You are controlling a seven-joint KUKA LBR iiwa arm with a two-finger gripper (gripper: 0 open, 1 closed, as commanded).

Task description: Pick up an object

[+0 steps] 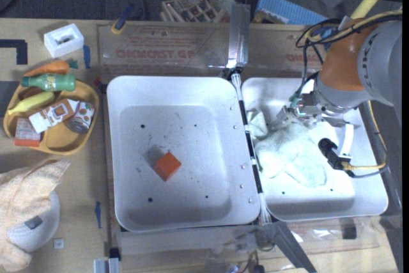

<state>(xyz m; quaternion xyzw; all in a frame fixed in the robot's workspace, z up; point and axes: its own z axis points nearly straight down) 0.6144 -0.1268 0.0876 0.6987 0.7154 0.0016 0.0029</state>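
the small orange block (168,165) lies on the floor of the left white bin (128,99), a little below and left of that bin's middle. it sits turned like a diamond, one corner aimed toward the bin's near wall and the opposite corner toward the far wall; it looks close to cubic, so no long axis can be told. a small grey shadow or scrap touches its upper left edge.

the gripper (295,110) is well apart from the block, over the right white bin (364,201), past the ridge where the two bins meet. it hangs below the grey arm with the orange band (342,70) and sits at the upper edge of a crumpled pale greenish-white cloth (291,153) that fills much of that bin's floor. whether it touches the cloth cannot be told, and its opening cannot be told either.

left of the left bin stands a tan bowl (48,140) of toy food, with a green bottle (51,82) on top.
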